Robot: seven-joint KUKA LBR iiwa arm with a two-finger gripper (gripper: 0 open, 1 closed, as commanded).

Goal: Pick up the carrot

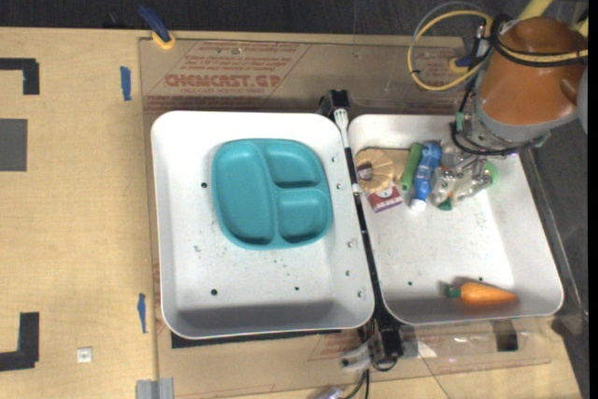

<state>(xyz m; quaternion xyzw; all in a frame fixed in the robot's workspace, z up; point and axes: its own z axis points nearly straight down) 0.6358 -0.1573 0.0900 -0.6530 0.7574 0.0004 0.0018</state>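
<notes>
A teal divided plate (273, 192) lies in the middle of the left bin (177, 294). In the right bin (523, 248), a cluster sits near the far edge: a small carton (381, 175) toward the far-left corner, with a green item (413, 166) and a blue packet (428, 171) just beside it.

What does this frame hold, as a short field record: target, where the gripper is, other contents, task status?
target: carrot, lying flat near the front edge of the right bin
gripper: gripper at the back of the right bin, over a cluster of small items, apart from the carrot
nearby items: blue packet, green item, small box
left bin: left bin holds a teal divided tray
task status: carrot not yet picked up
</notes>
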